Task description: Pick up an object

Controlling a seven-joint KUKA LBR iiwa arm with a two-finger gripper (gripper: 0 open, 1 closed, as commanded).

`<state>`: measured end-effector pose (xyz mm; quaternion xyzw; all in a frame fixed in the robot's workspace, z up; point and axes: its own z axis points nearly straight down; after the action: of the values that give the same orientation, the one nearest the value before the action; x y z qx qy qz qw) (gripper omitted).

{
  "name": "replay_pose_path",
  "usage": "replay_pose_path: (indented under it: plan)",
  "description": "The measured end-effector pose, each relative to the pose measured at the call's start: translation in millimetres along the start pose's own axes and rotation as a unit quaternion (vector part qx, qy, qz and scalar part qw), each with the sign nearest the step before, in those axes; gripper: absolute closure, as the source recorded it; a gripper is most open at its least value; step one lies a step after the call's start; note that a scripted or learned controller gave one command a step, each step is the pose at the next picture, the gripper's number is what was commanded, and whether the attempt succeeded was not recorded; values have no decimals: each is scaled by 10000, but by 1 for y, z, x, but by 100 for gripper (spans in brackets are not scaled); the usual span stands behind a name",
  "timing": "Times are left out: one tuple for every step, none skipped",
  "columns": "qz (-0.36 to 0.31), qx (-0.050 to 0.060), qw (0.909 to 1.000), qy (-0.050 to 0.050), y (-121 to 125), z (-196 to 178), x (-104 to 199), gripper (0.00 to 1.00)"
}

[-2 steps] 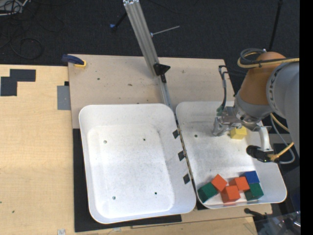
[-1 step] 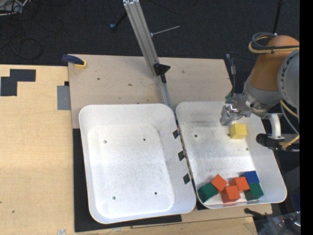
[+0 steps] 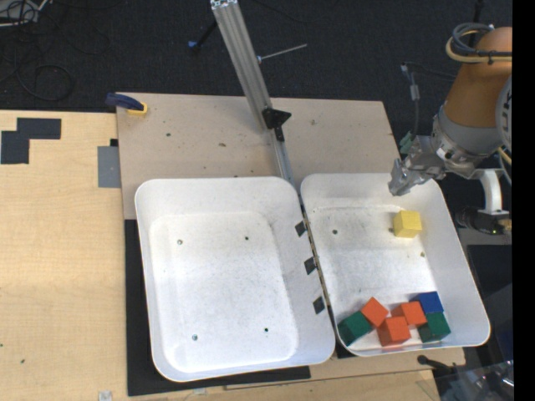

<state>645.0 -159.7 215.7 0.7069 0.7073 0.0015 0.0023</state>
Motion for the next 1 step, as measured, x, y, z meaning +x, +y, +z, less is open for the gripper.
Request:
replay_pose_path:
  plan:
    - [-18,7,10000,-1,4,-45,-6,100]
